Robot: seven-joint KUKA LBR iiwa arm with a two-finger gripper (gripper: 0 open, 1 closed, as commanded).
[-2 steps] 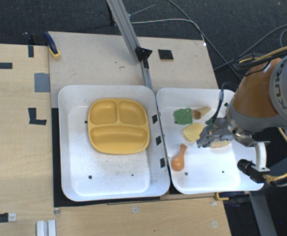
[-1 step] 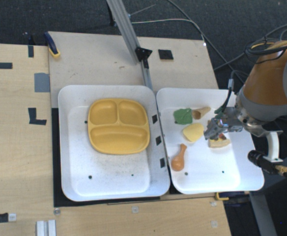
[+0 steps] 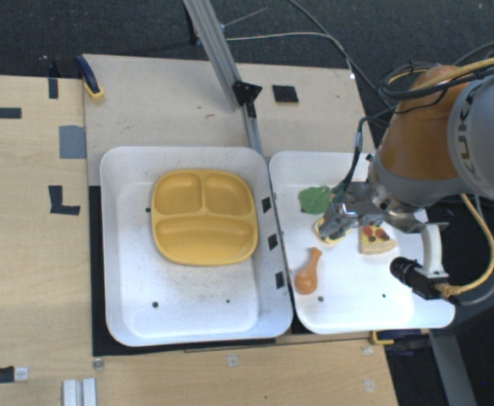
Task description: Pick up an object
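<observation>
Two white bins sit side by side. The left bin (image 3: 128, 311) holds one yellow tray (image 3: 204, 216) with three parts. The right bin (image 3: 357, 307) holds four small toys: one green leafy piece (image 3: 314, 199), one orange drumstick (image 3: 307, 272), one pizza slice (image 3: 375, 240) and one yellow piece (image 3: 330, 234). The gripper (image 3: 338, 220) is low over the yellow piece; whether it grips cannot be told.

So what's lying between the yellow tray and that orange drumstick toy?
In the camera view, the bins' white rims lie between the yellow tray and the drumstick.
</observation>
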